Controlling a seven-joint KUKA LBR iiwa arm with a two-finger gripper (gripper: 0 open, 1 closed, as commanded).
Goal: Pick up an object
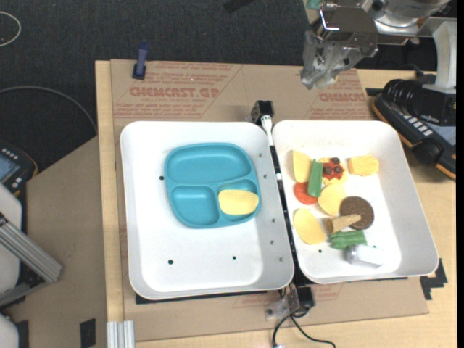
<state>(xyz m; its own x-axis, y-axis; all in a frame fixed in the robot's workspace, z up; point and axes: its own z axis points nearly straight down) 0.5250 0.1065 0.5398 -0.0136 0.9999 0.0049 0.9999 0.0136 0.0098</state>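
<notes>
Scanning from the left, I see the left shallow white bin (145, 259) holding a teal plastic divided tray (199, 172) set toward its upper middle. A pale yellow rounded food piece (238, 201) lies in the tray's lower right compartment. Wide bare floor runs along this bin's lower edge and left wall, good open room.

Between the bins a black hinge strip (274, 169) runs top to bottom.

The right shallow white bin (413, 209) is crowded in its left half: a pale yellow slice (300, 164), a green pod-shaped piece (316, 178) tilted over a red round piece (304, 193), a small cluster of dark red berries (333, 170), a yellow ridged piece (363, 166), a brown round disc (357, 212) and a green piece (347, 239) by a white item (366, 257). Most pieces touch or overlap. Its right side and lower right corner are bare.

The gripper (319, 75) hangs above the bench behind the right bin's top edge, apart from every piece. I cannot tell how its fingers stand; nothing shows between them.
</notes>
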